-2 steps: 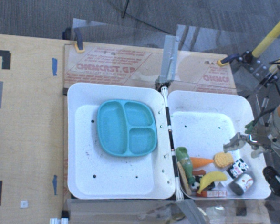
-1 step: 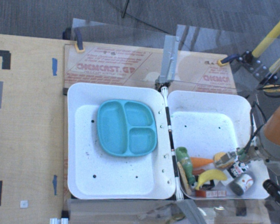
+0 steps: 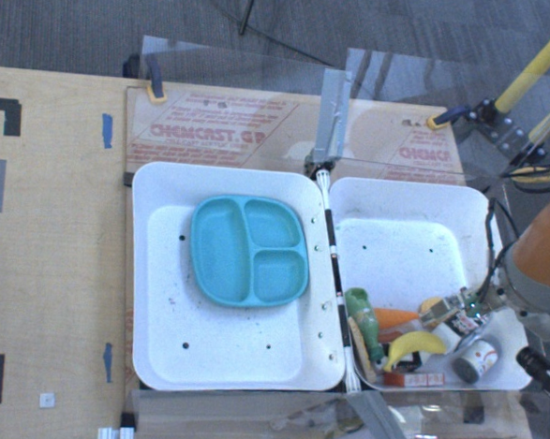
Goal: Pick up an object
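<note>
I am at the reaching step, my gripper (image 3: 458,311) low in the right bin (image 3: 398,208), above the clutter in its near corner. Whether it grips anything I cannot tell (too small and cluttered). Just below and left of it lies a banana (image 3: 416,346); left of it a carrot (image 3: 395,317) and a green object (image 3: 363,323). Next I need a clean descent onto one piece.

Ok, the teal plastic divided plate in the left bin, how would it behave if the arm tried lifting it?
The teal plastic divided plate looks rigid and probably light. It lies flat on the left white bin, so its low rim likely gives little to pinch. Smooth plastic may slip or slide rather than lift.
</note>
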`<act>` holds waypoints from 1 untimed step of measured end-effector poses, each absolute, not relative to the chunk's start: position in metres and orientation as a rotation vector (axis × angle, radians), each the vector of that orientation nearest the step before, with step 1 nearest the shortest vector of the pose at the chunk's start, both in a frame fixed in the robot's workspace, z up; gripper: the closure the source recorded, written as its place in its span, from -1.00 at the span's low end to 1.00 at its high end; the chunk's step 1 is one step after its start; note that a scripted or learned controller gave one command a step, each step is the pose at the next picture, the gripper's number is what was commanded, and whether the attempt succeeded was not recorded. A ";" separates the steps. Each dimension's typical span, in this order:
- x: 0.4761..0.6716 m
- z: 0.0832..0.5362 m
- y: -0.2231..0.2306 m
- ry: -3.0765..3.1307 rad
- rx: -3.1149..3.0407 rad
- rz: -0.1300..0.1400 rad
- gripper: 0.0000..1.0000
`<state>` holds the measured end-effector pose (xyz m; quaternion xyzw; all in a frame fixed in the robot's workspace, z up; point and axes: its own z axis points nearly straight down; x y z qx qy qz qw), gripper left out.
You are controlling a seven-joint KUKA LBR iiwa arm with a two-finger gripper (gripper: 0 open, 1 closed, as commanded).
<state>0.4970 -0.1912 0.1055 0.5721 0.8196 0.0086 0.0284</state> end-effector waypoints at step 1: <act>0.497 0.105 -0.191 2.530 1.765 0.027 -1.00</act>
